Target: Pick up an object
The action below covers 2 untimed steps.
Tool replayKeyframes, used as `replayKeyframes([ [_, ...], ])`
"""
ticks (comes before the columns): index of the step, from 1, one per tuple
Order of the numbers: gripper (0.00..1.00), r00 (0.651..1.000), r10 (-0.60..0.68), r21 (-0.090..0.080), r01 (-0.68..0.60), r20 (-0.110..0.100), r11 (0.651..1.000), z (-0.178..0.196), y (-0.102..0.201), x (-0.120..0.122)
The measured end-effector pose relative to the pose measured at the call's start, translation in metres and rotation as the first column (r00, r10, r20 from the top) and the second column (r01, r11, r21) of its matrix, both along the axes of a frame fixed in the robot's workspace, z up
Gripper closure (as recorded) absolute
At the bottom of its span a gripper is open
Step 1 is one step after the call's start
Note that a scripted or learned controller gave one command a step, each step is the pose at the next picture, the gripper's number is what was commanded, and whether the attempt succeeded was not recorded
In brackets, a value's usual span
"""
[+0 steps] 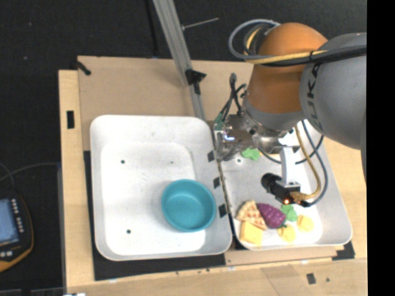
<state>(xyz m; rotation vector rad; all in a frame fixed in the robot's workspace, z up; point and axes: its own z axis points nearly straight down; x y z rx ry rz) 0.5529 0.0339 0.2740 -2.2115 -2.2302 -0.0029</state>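
Observation:
My gripper (233,142) hangs low over the far left part of the right bin (333,221), under the orange wrist band. A small green piece (250,154) lies just to its right, partly hidden by the wrist. At the bin's near edge sit a waffle-patterned yellow piece (248,211), a purple grape cluster (270,214), a yellow block (250,232), a small green piece (290,212) and small yellow pieces (305,223). A blue bowl (187,205) rests in the left bin (123,165).
A slanted metal pole (176,42) rises behind the bins, close to the gripper's left side. Cables loop around the wrist, and a black part (272,183) hangs over the right bin. A handheld pendant (12,224) lies off the bench at the left.

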Motion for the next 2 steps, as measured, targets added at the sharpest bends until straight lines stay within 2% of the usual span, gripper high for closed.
replayKeyframes([
  [1, 1.00, 1.000, 0.000, 0.000, 0.000, 0.001, 1.000, -0.0010, 0.0521, -0.0048],
  [2, 0.00, 1.000, -0.005, 0.000, 0.005, 0.001, 1.000, -0.0011, 0.0496, -0.0045],
])
